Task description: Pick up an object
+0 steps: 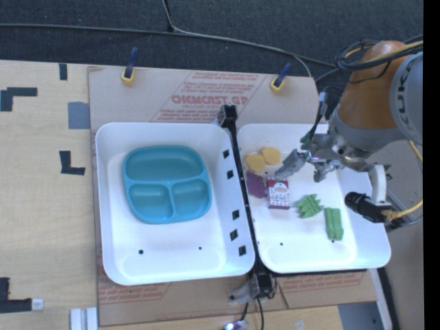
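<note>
A small red-and-white carton (pixel 278 194) lies flat near the middle of the right bin (pixel 364 253), and the other small things sit around it. Touching its left edge is a purple piece (pixel 256 184). Just above that, toward the far rim, are two yellow pieces (pixel 264 159) side by side, touching each other. To the right of the carton, slightly apart from it, lies a green leafy piece (pixel 310 205), and further right again a long green pod (pixel 333 223) lies along the bin's length.

The gripper (pixel 307 162) hangs over the bin just up and right of the carton, its grey fingers (pixel 290 165) slanting down toward the carton's upper edge. Whether the fingers stand wide or narrow I cannot tell, and nothing shows between them. The grey arm with its orange band (pixel 375 81) rises further to the right of the carton.

Left of the carton, past the black-clipped divide, the left bin (pixel 117 253) holds a teal plate with three compartments (pixel 167 183). Both bins rest on a cardboard sheet (pixel 206 95) on the bench (pixel 41 205), fixed at its far edge by two yellow clamps (pixel 128 74).
</note>
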Robot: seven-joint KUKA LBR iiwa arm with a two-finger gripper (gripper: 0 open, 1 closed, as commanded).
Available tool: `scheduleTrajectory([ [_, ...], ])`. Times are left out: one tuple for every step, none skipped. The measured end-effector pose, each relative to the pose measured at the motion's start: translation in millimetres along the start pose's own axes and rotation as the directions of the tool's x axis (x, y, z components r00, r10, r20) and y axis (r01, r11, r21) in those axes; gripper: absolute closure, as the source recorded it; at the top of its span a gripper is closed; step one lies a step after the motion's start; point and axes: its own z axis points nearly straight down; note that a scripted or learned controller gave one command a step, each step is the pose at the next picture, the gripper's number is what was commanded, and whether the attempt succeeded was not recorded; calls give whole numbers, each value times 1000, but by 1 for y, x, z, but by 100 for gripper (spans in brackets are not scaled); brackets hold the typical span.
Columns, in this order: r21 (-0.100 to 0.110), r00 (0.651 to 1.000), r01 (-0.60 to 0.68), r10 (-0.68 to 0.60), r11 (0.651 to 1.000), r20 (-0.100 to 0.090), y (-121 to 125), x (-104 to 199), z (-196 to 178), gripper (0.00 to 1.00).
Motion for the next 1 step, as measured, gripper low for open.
scheduleTrajectory([
  [-11,1000,3,-3,1000,2,2,0,-6,0],
])
